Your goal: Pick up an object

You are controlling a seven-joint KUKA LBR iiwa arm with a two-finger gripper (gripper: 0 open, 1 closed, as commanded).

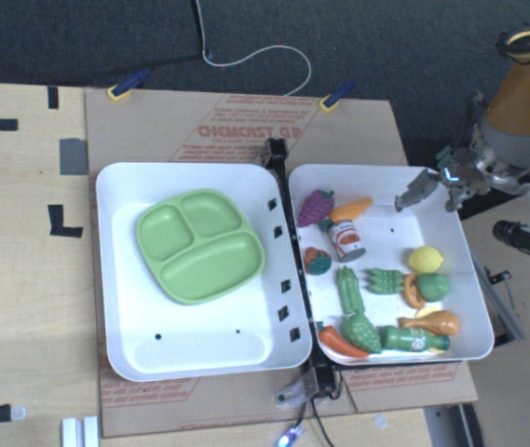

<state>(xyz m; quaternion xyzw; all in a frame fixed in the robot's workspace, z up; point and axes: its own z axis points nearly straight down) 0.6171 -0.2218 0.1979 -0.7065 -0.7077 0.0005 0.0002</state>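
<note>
White bin floor [390, 236] lies bare beneath the gripper [432, 194], its fingers spread and holding nothing near the right bin's far-right rim, toy food [376, 291] clustered below-left.

You look down from one fixed camera set above the worktop [22, 250], tilted so the far edge and the dark floor [78, 17] beyond it lie along the top. It stands far enough off that you take in both bins whole: the left bin [115, 277] near the middle, the right bin [474, 291] toward the right. The arm [516, 101] enters from your right, cut off by the edge.
</note>
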